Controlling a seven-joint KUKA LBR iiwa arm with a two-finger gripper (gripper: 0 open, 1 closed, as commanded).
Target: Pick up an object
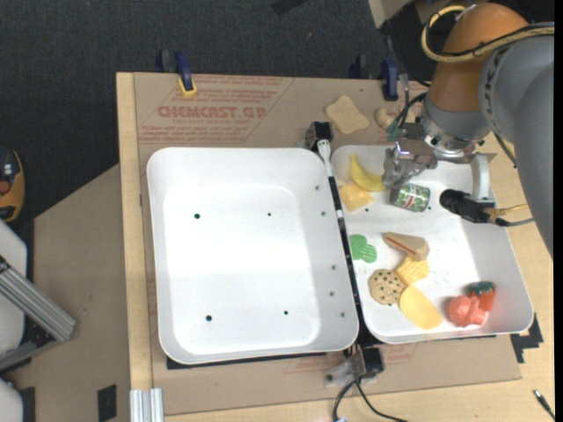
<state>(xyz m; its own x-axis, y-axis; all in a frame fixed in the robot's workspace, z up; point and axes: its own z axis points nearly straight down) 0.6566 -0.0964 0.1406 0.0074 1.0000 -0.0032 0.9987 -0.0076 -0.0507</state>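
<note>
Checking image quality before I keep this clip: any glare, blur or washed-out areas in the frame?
Camera view: sharp overall; the left bin floor is bright, nearly washed out; small toys in the right bin stay legible; the gripper sits in soft shadow, its details murky.

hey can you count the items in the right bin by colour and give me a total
Yellow: 4 (banana, wedge, small block, lemon)
Green: 2 (leafy piece, can)
Tan or brown: 2 (sandwich slice, cookie)
Red: 1 (tomato-like piece)
Total: 9
</note>
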